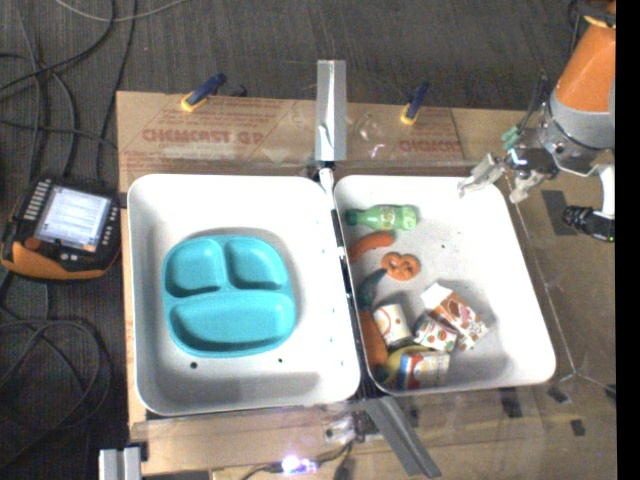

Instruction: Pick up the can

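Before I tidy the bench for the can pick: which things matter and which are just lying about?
Job:
can
gripper, above the right bin's far corner

Lying about:
green bottle
pretzel
cartons
blue tray
tablet

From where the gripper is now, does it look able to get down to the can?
Probably yes, though it's tight. The gripper sits above the right bin's far corner. The can lies open from above, but a carton and other toys crowd it.
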Controlling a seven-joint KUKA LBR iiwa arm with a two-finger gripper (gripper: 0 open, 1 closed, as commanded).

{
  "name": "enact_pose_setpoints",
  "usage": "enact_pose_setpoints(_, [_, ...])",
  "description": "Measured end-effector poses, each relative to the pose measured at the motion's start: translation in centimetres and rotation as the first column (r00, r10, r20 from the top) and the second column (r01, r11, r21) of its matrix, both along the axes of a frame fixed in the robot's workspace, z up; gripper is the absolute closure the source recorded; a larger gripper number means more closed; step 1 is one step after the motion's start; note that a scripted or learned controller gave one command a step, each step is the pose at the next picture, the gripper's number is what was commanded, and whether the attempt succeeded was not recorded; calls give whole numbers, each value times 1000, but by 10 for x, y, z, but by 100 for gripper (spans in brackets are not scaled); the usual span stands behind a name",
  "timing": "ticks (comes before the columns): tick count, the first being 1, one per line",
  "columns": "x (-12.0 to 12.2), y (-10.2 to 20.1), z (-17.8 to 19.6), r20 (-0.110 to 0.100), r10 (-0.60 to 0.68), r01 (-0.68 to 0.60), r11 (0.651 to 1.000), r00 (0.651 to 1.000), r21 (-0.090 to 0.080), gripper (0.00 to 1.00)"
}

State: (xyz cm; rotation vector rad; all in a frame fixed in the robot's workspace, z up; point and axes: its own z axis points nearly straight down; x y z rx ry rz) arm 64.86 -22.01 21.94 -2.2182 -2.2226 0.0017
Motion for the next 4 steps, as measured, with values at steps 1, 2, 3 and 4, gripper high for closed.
enact_pose_setpoints(1, [-59, 87, -98, -3, -311, 311, 950, 950, -1, 0])
enact_pose_setpoints(2, [-121, 115, -130, 14, -264, 264, 965, 965, -1, 0])
enact_pose_setpoints(3, [-158, 114, -128, 26, -333, 333, 943, 943, 1, 0])
enact_pose_setpoints(4, [-158, 113, -120, 25, -334, 334, 942, 942, -1, 100])
